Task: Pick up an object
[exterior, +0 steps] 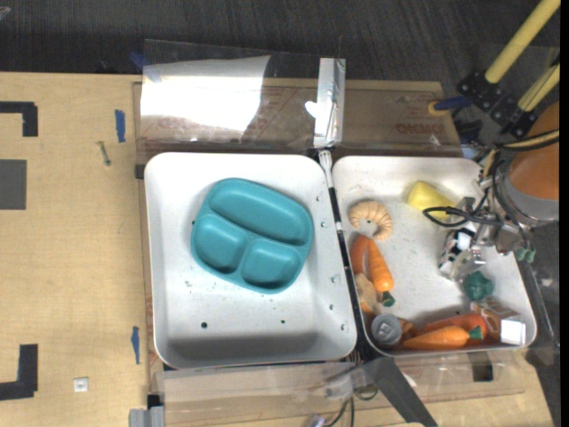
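Hovering low inside the right bin (524,278), the hand (462,254) is sitting near that bin's right wall, with the grey arm (532,181) entering from the right. Whether the hand is spread or pressed together, I cannot tell; cables and glare are obscuring it. Nothing is visibly sitting between its tips.

Candidate objects are all lying in the right bin. A small green piece (479,286) is resting just below the hand, nearest to it. A yellow block (426,194) is lying toward the bin's far wall, above and left of the hand. A shrimp toy (372,217) and a carrot (372,265) are sitting by the bin's left wall. A second carrot (444,334) is lying along the near wall. The left bin (169,238) is carrying a teal divided tray (252,233).

Judgement: the arm is positioning for a grasp. To do this well, it should be centring squarely over one isolated object, the green piece being closest, descending straight, and avoiding the bin wall.
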`<state>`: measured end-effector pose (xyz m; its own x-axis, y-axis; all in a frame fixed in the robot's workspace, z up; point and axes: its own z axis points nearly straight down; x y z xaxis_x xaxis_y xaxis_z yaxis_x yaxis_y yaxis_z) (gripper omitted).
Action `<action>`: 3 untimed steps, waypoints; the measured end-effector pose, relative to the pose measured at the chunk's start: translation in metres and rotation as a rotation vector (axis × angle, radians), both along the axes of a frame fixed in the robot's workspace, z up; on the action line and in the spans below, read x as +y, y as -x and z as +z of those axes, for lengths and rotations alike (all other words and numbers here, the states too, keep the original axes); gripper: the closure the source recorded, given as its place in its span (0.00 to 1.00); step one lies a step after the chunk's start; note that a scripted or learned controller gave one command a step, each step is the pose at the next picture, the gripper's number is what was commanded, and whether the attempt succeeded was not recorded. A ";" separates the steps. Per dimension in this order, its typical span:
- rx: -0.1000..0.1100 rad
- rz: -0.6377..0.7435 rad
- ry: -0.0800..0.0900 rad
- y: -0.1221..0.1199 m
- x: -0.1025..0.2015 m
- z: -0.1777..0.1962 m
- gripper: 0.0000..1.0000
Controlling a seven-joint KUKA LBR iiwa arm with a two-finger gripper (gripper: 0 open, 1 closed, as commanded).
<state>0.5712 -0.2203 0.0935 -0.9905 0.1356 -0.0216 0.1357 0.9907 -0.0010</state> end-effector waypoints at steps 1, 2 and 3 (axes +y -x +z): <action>0.010 0.155 -0.004 0.026 0.108 -0.005 0.00; 0.006 0.296 0.006 0.035 0.126 -0.004 0.00; 0.003 0.158 0.001 0.049 0.127 -0.004 0.00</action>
<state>0.5224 -0.0932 0.0893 -0.9996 -0.0222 -0.0187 -0.0222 0.9998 -0.0018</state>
